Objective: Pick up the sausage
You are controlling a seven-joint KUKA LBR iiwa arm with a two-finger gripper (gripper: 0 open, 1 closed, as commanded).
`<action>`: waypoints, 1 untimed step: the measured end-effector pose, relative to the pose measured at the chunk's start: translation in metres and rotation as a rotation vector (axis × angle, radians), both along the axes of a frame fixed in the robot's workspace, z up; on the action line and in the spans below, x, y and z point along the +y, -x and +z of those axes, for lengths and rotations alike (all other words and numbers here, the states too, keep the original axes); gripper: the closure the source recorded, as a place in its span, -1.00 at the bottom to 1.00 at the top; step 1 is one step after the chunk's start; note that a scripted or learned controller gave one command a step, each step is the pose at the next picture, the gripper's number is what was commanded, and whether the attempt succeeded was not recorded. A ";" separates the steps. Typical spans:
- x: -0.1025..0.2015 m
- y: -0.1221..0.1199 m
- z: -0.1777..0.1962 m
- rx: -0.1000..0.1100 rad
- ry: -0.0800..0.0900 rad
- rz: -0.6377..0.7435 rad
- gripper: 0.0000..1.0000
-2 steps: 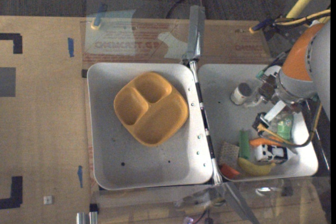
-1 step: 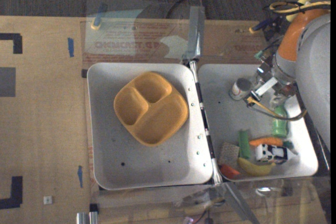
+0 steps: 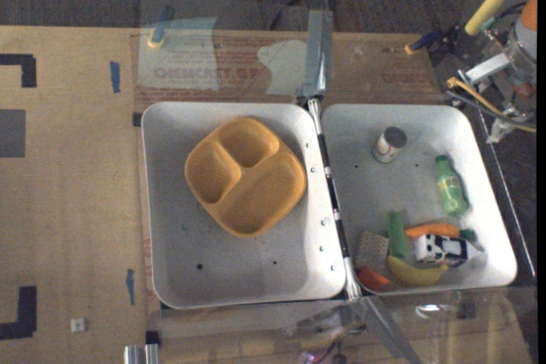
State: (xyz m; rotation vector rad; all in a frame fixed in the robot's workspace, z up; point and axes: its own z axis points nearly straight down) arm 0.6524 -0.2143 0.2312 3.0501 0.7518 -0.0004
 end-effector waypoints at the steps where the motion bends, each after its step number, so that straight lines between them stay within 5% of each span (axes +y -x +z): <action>1: -0.004 0.011 -0.123 0.005 -0.004 -0.234 -1.00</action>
